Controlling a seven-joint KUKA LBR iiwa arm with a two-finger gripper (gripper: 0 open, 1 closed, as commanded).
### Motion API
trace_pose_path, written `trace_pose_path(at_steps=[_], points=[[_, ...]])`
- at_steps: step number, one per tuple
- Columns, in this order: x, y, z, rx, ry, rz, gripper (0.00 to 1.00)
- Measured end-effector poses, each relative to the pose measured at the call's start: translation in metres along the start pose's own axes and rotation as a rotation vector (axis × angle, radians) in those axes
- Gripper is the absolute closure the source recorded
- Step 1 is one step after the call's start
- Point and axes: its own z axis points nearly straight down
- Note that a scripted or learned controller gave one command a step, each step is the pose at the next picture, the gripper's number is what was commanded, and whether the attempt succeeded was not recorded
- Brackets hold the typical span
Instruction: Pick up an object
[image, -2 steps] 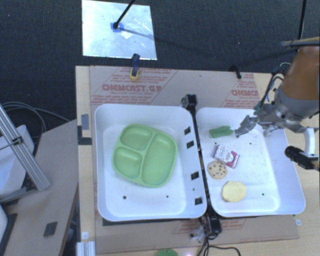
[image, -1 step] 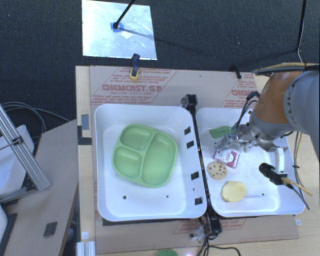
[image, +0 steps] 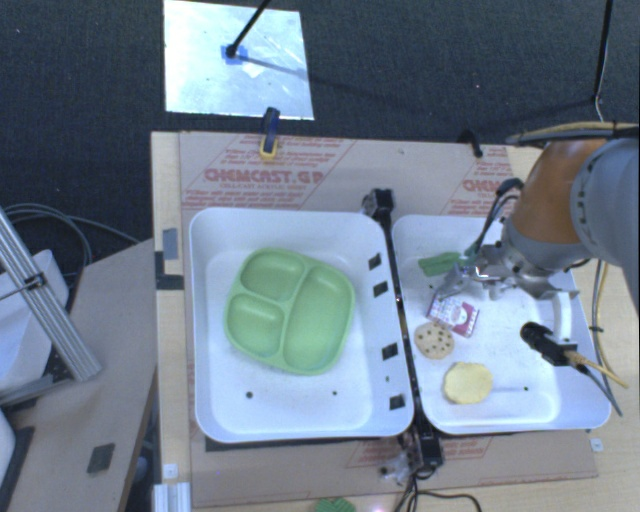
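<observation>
The right bin (image: 575, 400) holds a pink and white packet (image: 456, 317), a brown cookie (image: 434, 341), a pale yellow round piece (image: 468, 383) and a flat green piece (image: 437, 264). My gripper (image: 468, 280) hangs low over the bin's middle, just above and right of the packet and beside the green piece. Nothing shows in its grasp. The grey arm with its orange band (image: 555, 190) comes in from the right.
In the left bin (image: 215, 400) lies a light green divided plate (image: 290, 310). A black divider with clips (image: 390, 300) runs between the bins. Bare bin floor lies right of the yellow piece.
</observation>
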Motion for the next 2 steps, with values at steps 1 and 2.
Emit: trace_pose_path(at_steps=[1,2], points=[[-0.027,0.025,0.008,-0.004,-0.001,0.001,0.00],[-0.027,0.002,0.019,0.002,0.000,0.001,0.00]])
